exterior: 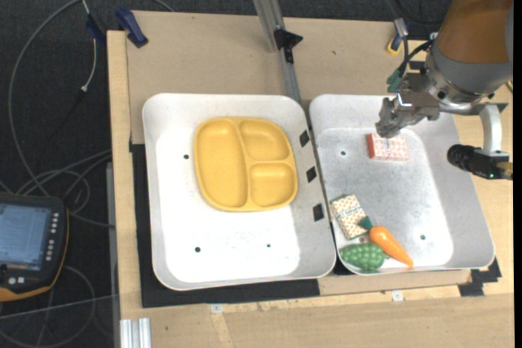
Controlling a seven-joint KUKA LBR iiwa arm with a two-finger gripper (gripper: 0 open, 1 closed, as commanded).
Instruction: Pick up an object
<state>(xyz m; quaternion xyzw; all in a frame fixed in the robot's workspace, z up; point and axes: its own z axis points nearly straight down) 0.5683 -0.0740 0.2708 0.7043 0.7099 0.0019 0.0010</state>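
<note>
my fingers (390, 126) hang over the far part of the right bin (457, 200); can't tell from here whether they're spread or closed. red-and-white packet (387, 147) lies just beside them, toward the near side, flat, long axis across the bin. nothing touching it, bare floor all round. carrot (390, 244), green vegetable (362, 257) and small box (348, 213) cluster well apart at the near-left corner.
</note>
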